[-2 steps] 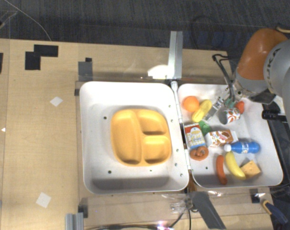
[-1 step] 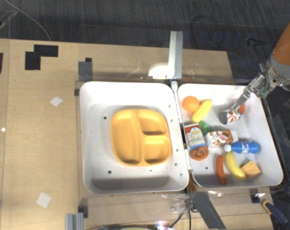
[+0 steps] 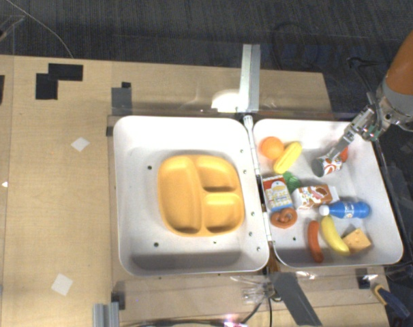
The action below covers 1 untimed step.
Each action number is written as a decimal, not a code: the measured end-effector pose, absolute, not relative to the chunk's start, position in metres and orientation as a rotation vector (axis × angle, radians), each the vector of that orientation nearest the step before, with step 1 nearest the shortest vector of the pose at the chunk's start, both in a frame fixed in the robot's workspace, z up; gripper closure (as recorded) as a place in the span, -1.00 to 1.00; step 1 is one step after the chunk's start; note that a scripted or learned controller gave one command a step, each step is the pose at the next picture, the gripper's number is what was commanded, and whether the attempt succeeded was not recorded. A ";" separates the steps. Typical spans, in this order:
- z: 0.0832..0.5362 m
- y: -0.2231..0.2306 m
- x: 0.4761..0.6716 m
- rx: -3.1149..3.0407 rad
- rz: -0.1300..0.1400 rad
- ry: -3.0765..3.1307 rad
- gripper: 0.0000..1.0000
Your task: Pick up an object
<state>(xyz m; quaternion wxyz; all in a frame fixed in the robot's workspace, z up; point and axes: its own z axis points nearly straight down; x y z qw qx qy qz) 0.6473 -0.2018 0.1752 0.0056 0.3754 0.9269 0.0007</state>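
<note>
A wooden table [image 3: 50,203] carries two shallow white bins side by side: the left bin [image 3: 131,196] contains a yellow divided tray [image 3: 196,193], and the right bin [image 3: 390,230] contains small toy foods. The grey arm [image 3: 404,87] reaches in from the right. Its claw [image 3: 334,157] points down into the right bin's upper part, clenched on a small red-and-white object [image 3: 330,165] just beside an orange [image 3: 270,146] and a yellow corn cob [image 3: 287,157].

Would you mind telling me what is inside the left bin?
The left bin holds one yellow divided tray, upright, with nothing visible in its compartments. Whatever lies on the bin floor beneath the tray is covered.
</note>
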 end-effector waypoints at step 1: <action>0.089 -0.153 0.613 0.914 0.003 2.992 -1.00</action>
